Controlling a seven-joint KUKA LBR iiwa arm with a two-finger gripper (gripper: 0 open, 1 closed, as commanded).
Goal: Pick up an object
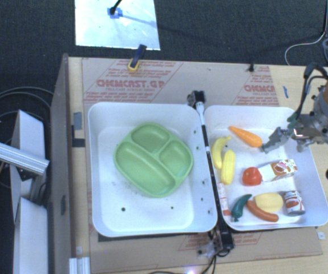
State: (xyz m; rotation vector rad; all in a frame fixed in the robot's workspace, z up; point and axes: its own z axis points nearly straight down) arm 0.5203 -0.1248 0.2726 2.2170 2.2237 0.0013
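The right bin (319, 197) holds several toy foods: an orange carrot (245, 136), two yellow bananas (225, 158), a red tomato (252, 176), a small carton (281, 169), a can (292, 202), a yellow lemon-like piece (268, 201), a red sausage (261, 212) and a green pepper (241, 205). My gripper (288, 140) hangs over the bin's far right part, just right of the carrot and above the carton. Its fingers stand apart, open, with nothing between them.
In the left bin (97, 153) lies a green divided plate (153, 158). A black and white ridge (208, 153) separates the bins. Cables lie beyond the bench at the left and upper right. Cardboard surrounds both bins.
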